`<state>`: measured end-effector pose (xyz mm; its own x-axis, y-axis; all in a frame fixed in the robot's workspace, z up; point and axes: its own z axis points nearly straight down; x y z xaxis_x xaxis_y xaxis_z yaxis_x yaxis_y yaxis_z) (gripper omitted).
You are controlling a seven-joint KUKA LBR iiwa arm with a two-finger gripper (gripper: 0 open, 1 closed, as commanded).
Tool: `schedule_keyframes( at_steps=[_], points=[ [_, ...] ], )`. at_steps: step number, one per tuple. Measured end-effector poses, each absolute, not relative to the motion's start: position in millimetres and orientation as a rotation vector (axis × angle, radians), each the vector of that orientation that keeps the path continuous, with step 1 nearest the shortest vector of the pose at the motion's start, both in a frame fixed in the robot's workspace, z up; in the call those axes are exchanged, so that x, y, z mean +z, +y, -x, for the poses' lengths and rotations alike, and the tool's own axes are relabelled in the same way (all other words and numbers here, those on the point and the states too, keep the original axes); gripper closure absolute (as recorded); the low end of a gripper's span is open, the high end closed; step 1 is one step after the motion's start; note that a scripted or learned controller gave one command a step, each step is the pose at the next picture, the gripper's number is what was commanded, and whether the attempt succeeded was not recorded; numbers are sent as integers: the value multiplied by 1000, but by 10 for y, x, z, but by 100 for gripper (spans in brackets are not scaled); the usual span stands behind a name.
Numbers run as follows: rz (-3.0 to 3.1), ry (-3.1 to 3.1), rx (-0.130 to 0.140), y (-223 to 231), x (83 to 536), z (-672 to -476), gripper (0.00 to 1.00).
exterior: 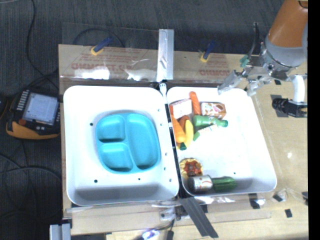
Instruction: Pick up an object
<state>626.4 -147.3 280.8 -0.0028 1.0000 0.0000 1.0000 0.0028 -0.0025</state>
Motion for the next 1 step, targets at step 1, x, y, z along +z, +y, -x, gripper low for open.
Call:
schedule_keyframes(
  at_steps=[1],
  points=[
    [2381,-2076,-14,-1356,1226,-6660,0]
  ],
)
